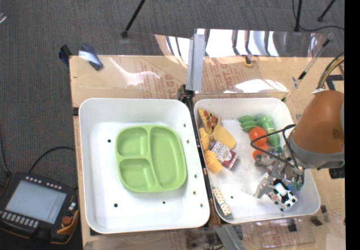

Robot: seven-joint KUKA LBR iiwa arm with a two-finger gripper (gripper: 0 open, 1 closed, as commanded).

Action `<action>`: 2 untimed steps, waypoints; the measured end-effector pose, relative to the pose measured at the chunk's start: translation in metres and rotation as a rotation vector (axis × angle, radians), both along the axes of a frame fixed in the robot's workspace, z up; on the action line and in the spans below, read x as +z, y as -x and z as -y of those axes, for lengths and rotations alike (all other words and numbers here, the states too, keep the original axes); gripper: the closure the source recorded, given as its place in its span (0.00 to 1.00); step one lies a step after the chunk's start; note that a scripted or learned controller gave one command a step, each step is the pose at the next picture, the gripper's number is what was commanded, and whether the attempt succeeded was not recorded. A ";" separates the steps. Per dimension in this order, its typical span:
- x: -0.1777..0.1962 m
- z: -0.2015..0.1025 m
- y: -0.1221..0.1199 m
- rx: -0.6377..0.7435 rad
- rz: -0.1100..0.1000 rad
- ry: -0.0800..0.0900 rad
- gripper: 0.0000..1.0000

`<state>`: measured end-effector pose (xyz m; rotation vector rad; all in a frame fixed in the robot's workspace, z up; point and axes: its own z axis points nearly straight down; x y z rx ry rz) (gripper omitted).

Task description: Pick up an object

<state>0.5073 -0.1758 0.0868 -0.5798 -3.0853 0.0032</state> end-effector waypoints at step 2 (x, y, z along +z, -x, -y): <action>0.001 -0.050 -0.045 0.021 0.004 -0.005 0.00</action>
